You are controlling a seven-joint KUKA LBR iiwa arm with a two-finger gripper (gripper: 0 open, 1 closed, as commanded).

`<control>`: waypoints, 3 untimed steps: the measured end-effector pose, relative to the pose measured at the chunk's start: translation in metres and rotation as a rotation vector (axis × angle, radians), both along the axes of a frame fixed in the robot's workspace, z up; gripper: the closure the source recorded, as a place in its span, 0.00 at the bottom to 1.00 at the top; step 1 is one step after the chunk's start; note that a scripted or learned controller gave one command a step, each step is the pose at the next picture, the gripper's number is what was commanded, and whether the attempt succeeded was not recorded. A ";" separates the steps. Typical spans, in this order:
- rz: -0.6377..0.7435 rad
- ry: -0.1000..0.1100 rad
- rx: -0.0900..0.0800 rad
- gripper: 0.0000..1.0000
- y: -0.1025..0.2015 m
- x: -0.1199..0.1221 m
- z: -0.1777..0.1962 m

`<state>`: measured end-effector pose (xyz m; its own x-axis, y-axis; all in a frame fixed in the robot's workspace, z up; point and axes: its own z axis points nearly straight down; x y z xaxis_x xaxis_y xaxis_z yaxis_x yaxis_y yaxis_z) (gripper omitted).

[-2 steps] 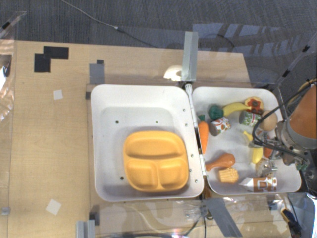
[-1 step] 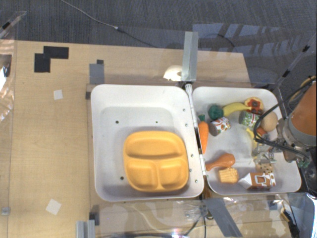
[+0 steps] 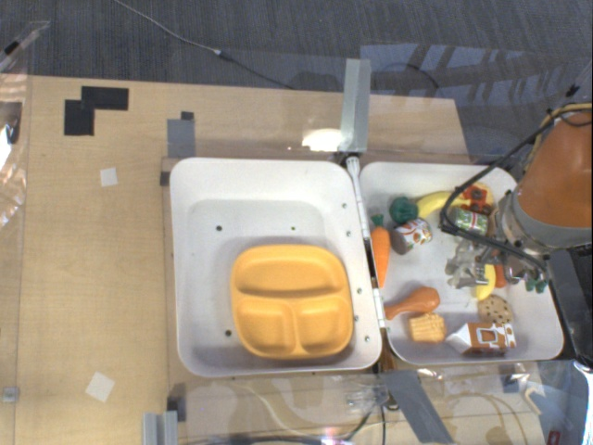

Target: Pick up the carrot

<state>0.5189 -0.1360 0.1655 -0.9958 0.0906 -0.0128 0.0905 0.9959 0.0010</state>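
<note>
The carrot [image 3: 380, 252] is orange with a green top and lies along the left wall of the right bin [image 3: 547, 341], pointing toward the front. My gripper [image 3: 469, 272] hangs over the middle-right of that bin, about a hand's width to the right of the carrot and apart from it. Beneath the orange band of the arm, the fingers reach down among small toy foods.
A yellow divided plate [image 3: 291, 299] sits in the left bin [image 3: 199, 248]. The right bin also holds a chicken drumstick [image 3: 413, 301], a cracker [image 3: 426, 327], a cookie [image 3: 497, 308], a small carton [image 3: 487, 337], a can [image 3: 411, 235], a banana [image 3: 434, 201] and a green vegetable [image 3: 402, 209].
</note>
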 end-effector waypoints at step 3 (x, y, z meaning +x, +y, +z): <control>0.647 0.003 -0.006 1.00 0.094 -0.009 0.020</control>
